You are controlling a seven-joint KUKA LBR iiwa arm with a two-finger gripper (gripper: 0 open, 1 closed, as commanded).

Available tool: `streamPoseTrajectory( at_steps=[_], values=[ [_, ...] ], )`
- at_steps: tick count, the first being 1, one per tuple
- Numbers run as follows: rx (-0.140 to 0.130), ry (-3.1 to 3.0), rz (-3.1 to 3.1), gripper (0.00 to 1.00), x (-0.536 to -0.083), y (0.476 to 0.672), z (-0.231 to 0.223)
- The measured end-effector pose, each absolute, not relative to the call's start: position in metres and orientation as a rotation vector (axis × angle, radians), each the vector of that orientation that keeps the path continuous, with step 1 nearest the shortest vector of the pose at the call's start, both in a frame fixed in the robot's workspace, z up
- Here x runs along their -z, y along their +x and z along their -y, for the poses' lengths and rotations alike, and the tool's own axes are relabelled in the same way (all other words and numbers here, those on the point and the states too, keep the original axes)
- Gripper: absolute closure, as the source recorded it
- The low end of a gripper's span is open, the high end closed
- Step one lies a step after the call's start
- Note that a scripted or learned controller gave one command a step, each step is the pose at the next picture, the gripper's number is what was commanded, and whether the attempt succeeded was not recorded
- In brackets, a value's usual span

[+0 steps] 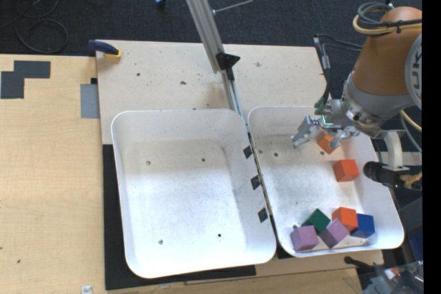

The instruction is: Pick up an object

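Purple cubes, a green one, orange and blue crowd your right bin's near corner. Farther in, an orange cube sits alone. Beyond it, your tool grips an orange block between its fingers, above the bin floor.

A pale bench carries two shallow white bins side by side: the left bin and the right bin, touching along their inner edges. A blue-and-yellow clamp sits at the bench's far left corner.
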State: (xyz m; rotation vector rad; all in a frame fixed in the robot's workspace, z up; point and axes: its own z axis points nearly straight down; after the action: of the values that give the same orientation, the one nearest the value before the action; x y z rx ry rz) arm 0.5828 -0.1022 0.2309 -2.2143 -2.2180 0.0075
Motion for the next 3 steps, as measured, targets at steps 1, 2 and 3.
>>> streamPoseTrajectory(
  at_steps=[1, 2, 3],
  values=[
    [-0.003, -2.221, 2.218, 0.00, -0.233, 0.583, 0.104],
    [-0.008, -2.217, 2.216, 0.00, -0.190, 0.583, 0.104],
    [-0.010, -2.217, 2.214, 0.00, -0.125, 0.580, 0.106]
  ],
)
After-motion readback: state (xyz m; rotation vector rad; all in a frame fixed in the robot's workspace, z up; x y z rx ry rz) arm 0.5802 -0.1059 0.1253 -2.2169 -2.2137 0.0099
